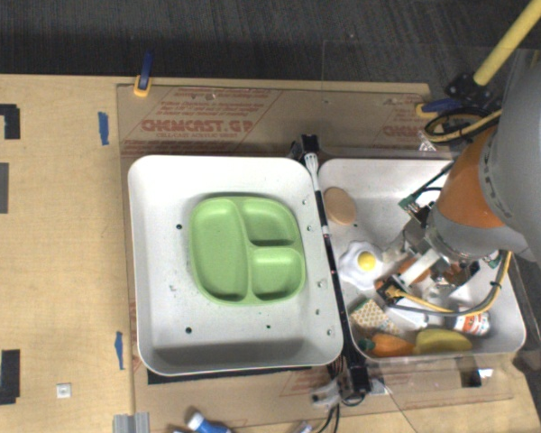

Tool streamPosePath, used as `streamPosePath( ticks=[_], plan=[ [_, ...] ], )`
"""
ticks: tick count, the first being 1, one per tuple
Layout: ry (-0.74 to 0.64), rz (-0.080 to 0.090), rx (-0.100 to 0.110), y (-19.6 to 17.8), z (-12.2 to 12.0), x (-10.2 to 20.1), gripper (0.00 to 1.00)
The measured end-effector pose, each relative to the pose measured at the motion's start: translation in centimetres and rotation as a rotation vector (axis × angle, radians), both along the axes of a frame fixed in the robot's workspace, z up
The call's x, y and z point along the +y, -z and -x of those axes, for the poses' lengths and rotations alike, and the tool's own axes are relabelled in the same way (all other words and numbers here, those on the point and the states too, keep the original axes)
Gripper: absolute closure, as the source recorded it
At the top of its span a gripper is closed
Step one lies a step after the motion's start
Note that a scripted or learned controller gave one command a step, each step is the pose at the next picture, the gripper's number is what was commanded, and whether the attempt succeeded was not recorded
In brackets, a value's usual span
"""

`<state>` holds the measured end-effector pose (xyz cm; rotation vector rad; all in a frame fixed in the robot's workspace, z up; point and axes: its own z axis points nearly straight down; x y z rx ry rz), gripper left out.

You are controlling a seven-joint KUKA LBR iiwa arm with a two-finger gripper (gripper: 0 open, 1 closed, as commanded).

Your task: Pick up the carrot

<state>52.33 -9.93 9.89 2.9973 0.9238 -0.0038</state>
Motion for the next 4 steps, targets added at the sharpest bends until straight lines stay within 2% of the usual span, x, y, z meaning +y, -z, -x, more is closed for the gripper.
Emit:
streamPosePath(
  ticks=[1,2,3,4],
  plan=[
    [-0.137,-0.004,-0.013,0.9,2.6,0.7,0.0],
    [-0.045,-0.002,-0.01,1.0,2.0,0.6,0.0],
    [0.284,-0.006,-0.015,0.9,3.9,0.0,0.0],
    [0.367,0.001,-0.017,1.0,4.0,0.4,0.0]
  ],
)
